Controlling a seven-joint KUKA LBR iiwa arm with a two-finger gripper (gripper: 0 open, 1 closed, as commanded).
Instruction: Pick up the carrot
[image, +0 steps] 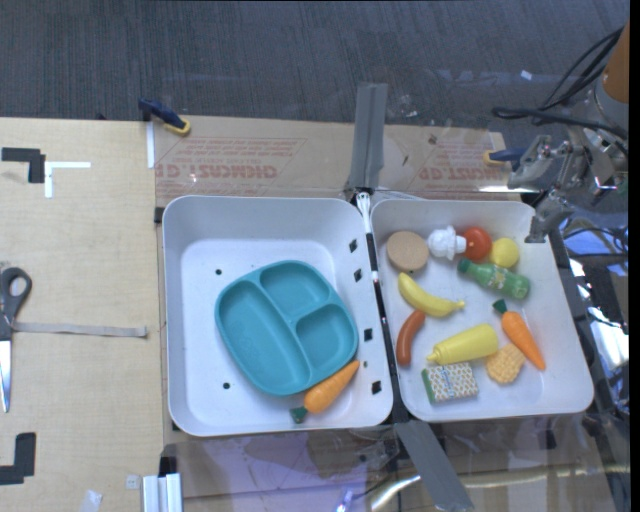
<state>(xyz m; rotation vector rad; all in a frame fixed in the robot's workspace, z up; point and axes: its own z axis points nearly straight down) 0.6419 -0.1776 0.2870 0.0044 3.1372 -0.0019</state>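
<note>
Carrot (331, 389) beside teal plate (287, 326), gripper (556, 196) raised over right bin's (574, 395) far corner

The arm (610, 90) gets chopped off by the right edge up above the right bin (560, 400), and the gripper (545, 215) there is too cluttered to read.

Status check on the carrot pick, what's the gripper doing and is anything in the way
Gripper above right bin's far right corner, holding nothing seen. Two carrots: one in right bin beside green bottle and corn; one in left bin, against teal plate.
</note>
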